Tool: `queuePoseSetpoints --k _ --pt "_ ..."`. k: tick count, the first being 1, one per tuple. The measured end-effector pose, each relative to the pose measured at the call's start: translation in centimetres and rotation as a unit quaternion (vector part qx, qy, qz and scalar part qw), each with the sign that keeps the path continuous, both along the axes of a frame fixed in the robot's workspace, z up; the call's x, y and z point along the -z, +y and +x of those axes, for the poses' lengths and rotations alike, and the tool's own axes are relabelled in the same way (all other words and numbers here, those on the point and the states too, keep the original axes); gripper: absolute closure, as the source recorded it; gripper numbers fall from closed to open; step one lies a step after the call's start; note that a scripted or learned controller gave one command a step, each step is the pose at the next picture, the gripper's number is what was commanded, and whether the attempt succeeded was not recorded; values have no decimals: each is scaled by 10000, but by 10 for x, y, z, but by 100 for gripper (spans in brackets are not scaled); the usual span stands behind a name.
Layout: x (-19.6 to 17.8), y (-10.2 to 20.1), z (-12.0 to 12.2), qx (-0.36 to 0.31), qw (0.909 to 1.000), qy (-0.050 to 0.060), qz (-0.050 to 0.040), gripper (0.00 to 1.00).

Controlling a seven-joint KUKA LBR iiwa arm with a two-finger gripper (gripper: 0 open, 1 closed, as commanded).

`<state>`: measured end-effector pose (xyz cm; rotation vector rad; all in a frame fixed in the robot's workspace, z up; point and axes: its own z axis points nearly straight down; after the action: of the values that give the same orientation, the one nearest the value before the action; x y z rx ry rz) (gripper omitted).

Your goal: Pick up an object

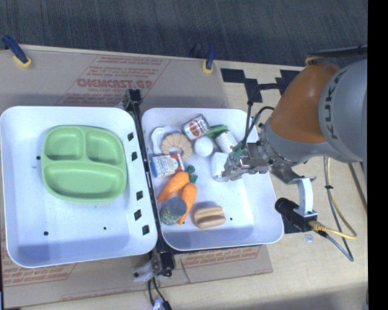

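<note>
Several items crowd the right bin [262, 228]; my hand [231, 168] hovers low over a white piece [218, 165], grip unreadable from here. I'm mid-approach; next I need a clean closure.

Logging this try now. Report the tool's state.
Tool: over the right bin, down among the toy food; open or closed cannot be told, and no object shows between its tips.

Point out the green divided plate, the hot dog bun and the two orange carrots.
green divided plate [84, 162]: camera view, on the ridge between its compartments.
hot dog bun [209, 216]: camera view, middle of its top.
two orange carrots [180, 186]: camera view, where the bodies meet.
</note>
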<state>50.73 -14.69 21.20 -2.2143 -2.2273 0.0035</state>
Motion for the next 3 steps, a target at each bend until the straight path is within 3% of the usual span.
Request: queuePoseSetpoints --k 1,2,3 --pt "0 0 0 0 10000 -3 1 0" --pt "116 -54 42 0 10000 23 7 0" --pt "120 21 92 -13 10000 2 8 0"
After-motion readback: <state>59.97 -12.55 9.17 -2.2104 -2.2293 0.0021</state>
